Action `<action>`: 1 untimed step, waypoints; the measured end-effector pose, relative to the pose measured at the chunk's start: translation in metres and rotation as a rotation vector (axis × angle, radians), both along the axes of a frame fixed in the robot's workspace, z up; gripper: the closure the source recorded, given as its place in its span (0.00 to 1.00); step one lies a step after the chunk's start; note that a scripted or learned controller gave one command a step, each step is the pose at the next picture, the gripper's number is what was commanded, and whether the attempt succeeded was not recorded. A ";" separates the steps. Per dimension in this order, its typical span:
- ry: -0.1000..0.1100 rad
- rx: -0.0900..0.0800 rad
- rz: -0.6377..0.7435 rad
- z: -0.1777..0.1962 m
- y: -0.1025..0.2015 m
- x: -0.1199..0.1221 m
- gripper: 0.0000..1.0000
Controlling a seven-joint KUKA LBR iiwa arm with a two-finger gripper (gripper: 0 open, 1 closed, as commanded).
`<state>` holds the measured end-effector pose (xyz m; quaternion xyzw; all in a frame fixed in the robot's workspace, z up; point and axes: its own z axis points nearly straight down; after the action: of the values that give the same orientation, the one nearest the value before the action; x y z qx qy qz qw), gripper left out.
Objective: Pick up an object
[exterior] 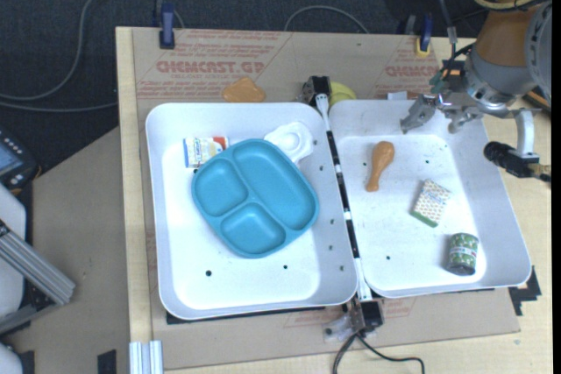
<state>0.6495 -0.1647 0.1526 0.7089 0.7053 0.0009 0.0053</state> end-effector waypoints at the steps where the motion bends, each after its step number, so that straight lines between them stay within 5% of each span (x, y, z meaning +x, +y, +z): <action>1: 0.017 0.011 0.010 -0.073 0.063 -0.009 0.00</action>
<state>0.6408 -0.1022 0.0801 0.7053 0.7089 -0.0013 -0.0044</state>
